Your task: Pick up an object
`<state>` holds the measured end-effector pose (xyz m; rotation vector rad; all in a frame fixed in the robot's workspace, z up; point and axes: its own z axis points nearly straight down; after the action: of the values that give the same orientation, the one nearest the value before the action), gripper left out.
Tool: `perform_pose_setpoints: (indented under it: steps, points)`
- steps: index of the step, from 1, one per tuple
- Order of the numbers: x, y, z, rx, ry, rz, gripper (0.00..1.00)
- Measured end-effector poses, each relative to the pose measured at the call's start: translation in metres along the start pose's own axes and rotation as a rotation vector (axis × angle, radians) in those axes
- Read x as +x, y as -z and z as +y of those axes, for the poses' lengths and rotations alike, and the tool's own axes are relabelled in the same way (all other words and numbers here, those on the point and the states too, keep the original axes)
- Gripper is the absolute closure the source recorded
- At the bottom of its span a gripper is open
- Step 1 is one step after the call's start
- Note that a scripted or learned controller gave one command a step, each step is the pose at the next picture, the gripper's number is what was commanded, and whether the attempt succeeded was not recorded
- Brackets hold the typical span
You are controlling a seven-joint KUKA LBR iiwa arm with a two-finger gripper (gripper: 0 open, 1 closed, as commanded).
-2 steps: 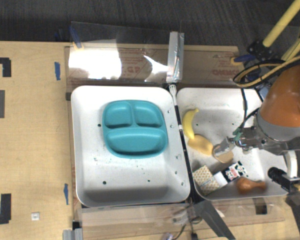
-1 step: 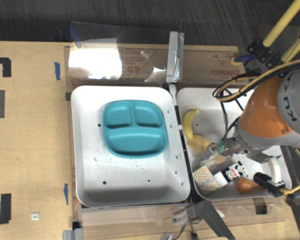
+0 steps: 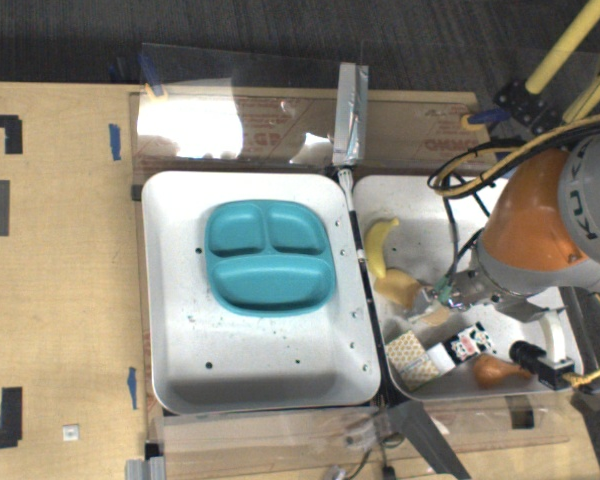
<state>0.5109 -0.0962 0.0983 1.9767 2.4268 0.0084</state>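
Tabletop's right bin [image 3: 420,193] holds my claw [image 3: 448,298], low beside a banana [image 3: 379,243]; grip state unclear, nothing visibly lifted yet.

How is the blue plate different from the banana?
The blue plate is teal, wide and flat, with three compartments; the banana is yellow, narrow and curved. The plate is much bigger than the banana. The plate lies alone in the left bin, while the banana lies in the right bin among other small things, near the arm. Both rest inside white bins.
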Motion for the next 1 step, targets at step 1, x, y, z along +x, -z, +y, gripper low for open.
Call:
perform_pose_setpoints:
  steps: [1]
  points:
    - [0.0637,0.0891,0.0639,0.003,0.006,0.007,1.00]
